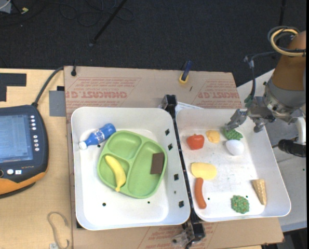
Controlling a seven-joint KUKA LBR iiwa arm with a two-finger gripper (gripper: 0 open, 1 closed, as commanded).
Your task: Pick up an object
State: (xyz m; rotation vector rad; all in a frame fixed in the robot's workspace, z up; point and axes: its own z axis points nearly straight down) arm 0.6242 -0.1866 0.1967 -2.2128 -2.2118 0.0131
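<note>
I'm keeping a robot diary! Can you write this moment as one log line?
arm: over right bin | pincer: open, above green broccoli piece | held: nothing | white egg: beside broccoli | task: not yet done

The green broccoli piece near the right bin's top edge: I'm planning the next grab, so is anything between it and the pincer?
Nothing visible stands between them. The pincer hangs right above the broccoli piece; the white egg lies just below it, on the far side from the pincer.
</note>
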